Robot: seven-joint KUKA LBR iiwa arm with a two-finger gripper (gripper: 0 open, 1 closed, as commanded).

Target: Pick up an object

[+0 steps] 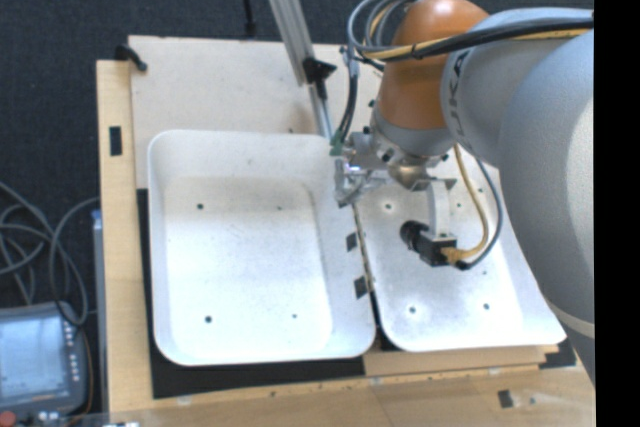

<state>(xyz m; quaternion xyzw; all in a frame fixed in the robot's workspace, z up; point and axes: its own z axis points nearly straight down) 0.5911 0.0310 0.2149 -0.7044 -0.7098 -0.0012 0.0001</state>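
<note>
We see the claw (352,183) near the middle of the picture, at the top of the wall where the two bins meet. It is small and shiny, and we cannot tell how it is set. We see nothing in it.

Just above the claw is the arm (520,115). It is big and grey, with an orange band (425,55), and it fills the upper right of the picture. Thin cables (480,215) loop down from it to a small black part (425,243) that hangs over the right bin.

The right bin (450,315) is white and partly hidden under the arm. We cannot see a thing to pick up on the part that shows. The left bin (240,245) is white too, with a few dark dots on its floor.

Both bins sit on a light wooden bench (200,85). A silver pole (285,0) leans in from the top. In the lower left corner we see a small screen (35,360) and some wires (40,225) on the dark floor.
</note>
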